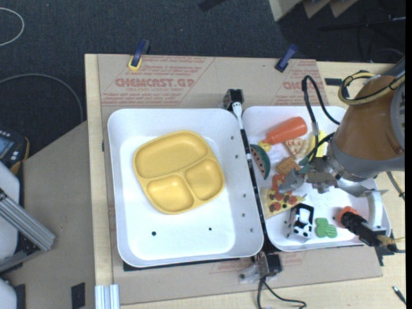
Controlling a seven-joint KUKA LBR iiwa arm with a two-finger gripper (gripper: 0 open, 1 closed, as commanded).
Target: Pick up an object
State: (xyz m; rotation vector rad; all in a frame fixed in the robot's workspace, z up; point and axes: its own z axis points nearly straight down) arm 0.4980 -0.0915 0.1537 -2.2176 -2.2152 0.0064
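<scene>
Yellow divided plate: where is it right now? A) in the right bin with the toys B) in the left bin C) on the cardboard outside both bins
B: the yellow divided plate lies flat inside the left bin, apart from the toys in the right bin.

End effector [295, 176] low, arm [367, 134] bent

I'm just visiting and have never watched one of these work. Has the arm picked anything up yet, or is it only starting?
Nothing looks lifted yet. The gripper is down in the right bin among the toy food, near the pizza slice and the black-and-white cow. Whether it has hold of anything cannot be told. The carrot lies untouched, and the yellow tray sits in the left bin. Grasping and lifting remain.
</scene>
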